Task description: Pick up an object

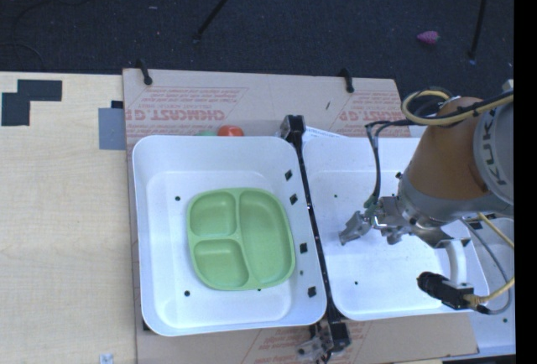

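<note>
A light green plate (242, 238) with three compartments lies flat in the middle of the left white bin (159, 186). My gripper (352, 230) hangs over the left part of the right white bin (352, 161), just right of the divider between the bins. It points down and to the left. Nothing shows in its grasp. The grey arm with its orange band (449, 161) covers the right half of that bin.
A black clamp rail (307, 220) runs between the two bins. A small red-orange thing (230, 132) and a bit of green (205, 133) peek over the back rim of the left bin. A black cable connector (443, 290) hangs near the right bin's front corner.
</note>
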